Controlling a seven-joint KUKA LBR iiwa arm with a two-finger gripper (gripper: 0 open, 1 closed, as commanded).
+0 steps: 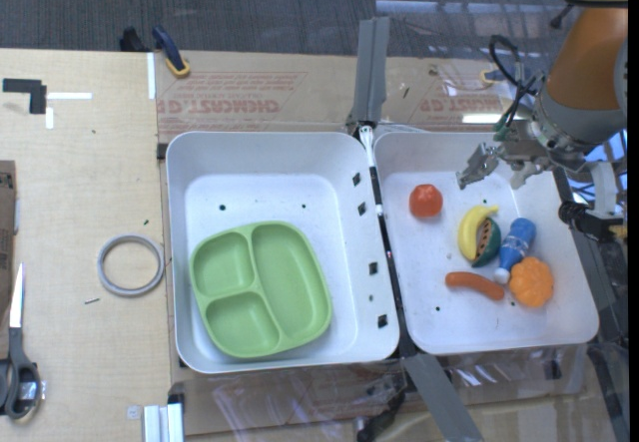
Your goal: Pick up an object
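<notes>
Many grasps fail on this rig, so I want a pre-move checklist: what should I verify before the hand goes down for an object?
1. Objects present in the right bin: ok; tomato, banana, blue bottle, sausage and orange.
2. An isolated target: ok; the tomato lies apart from the others.
3. Clustered items: not ok; banana, bottle, orange and sausage sit close together or touching.
4. Hand free of objects: ok; nothing visible between its fingers.
5. Hand above a target: not ok; it hangs near the bin's far edge, off to the side of the tomato.
6. Finger opening: cannot tell.
</notes>
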